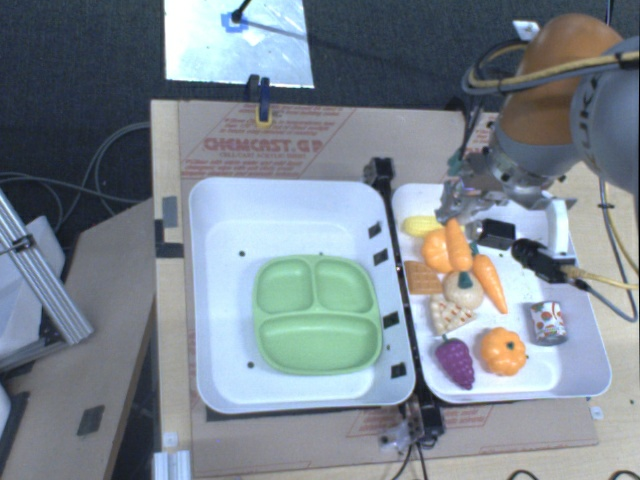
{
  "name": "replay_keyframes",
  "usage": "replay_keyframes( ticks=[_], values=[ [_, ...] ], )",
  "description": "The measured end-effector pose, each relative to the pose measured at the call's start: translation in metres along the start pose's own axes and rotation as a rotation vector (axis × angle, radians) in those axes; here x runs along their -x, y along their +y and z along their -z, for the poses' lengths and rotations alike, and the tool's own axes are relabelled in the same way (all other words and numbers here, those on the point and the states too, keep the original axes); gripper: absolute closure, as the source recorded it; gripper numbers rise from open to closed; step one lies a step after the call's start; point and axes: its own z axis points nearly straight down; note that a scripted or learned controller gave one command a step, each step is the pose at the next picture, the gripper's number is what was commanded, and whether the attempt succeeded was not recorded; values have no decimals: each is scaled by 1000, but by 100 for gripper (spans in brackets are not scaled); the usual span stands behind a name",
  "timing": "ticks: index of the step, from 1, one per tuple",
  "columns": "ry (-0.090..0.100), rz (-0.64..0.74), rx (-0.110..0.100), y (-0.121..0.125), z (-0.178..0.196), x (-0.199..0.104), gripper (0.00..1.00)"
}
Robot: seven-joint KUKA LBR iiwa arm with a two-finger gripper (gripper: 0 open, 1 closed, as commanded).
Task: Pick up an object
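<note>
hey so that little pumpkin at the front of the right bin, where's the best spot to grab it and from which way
Probably straight down from above, with the fingers closing across the round body of the pumpkin below its stem. It sits upright near the front of the right bin, with bare floor on its right and front. The purple grapes lie to its left, so set the fingers front to back.

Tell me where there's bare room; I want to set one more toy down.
Left bin: bare floor all around the green tray, widest behind it. Right bin: crowded, carrot, grapes, pumpkin and can packed together under the tool.
</note>
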Motion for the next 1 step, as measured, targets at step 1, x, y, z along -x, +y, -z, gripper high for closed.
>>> replay_keyframes(
  ticks=[1],
  values=[
    [-3, -9, 1, -4, -11, 21, 100]
  ],
)
